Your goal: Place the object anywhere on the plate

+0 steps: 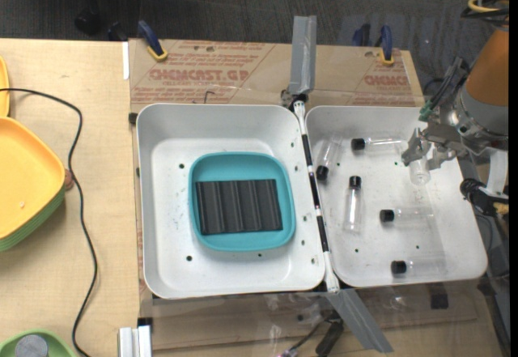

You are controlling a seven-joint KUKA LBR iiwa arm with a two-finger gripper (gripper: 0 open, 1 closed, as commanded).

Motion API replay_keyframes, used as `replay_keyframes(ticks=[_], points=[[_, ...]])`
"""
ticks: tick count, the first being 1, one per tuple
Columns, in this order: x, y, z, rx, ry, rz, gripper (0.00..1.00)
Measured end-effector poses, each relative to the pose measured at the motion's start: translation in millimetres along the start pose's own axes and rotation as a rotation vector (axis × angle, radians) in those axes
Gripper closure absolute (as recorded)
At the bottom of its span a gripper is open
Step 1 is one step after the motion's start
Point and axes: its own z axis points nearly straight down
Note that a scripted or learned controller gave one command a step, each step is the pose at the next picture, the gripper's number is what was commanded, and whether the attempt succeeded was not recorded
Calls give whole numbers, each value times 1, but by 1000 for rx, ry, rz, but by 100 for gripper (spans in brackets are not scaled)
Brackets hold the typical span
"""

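Observation:
A teal plate (241, 201) with a dark ribbed middle lies in the left white bin (162, 185). Several clear vials with black caps lie scattered in the right bin (453, 266): one near the back (371, 142), one in the middle (354, 203), one by the divider (323, 163). My gripper (419, 155) hangs over the right bin's back right part, far from the plate. A clear, vial-like shape (419, 176) shows just below it; whether it is gripped is unclear.
More capped vials lie at the front of the right bin (398, 267) and mid-right (388, 216). Yellow and green dishes (24, 185) sit on the wooden table at left, with a black cable (81, 210) running past them. Cardboard (210, 72) lies behind the bins.

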Motion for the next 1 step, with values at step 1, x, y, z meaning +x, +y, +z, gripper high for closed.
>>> replay_keyframes(ticks=[1], points=[[0, 0, 0, 0, 0, 0, 0]])
